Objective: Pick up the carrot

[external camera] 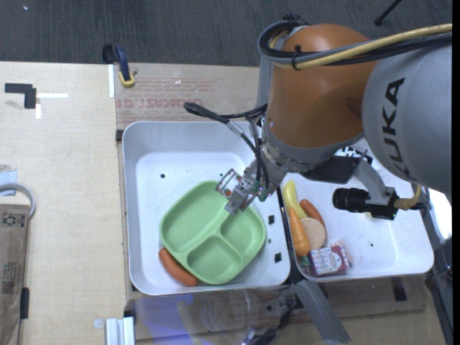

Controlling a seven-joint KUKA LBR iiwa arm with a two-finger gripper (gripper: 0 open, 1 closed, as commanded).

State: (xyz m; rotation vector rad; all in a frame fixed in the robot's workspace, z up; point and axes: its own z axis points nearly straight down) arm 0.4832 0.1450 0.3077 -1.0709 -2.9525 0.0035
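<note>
Lettering first: I read "KUKA" in black on the grey arm (410, 121) at the right of my feed, running sideways, and faint reddish mirrored print on the cardboard strip (176, 92) behind the left bin (136, 214), too washed out to make out. A recycling-type mark shows on the brown paper bag (11, 264) at the far left of the tabletop (65, 178).

My jaws (241, 189) hang over the left bin, above the upper edge of the green divided plate (212, 236). They look slightly parted, with nothing between them. A sausage (177, 268) lies against the plate's lower left rim.

I find the carrot (297, 232) in the right bin (402, 257), lying lengthwise along its left wall, apart from the jaws. A yellow banana-like piece (290, 192) sits at its upper end, a round biscuit-coloured disc (313, 230) and a second sausage (310, 208) just beside it, and a pink printed packet (329, 259) near its lower end; I cannot read the packet's writing.
</note>
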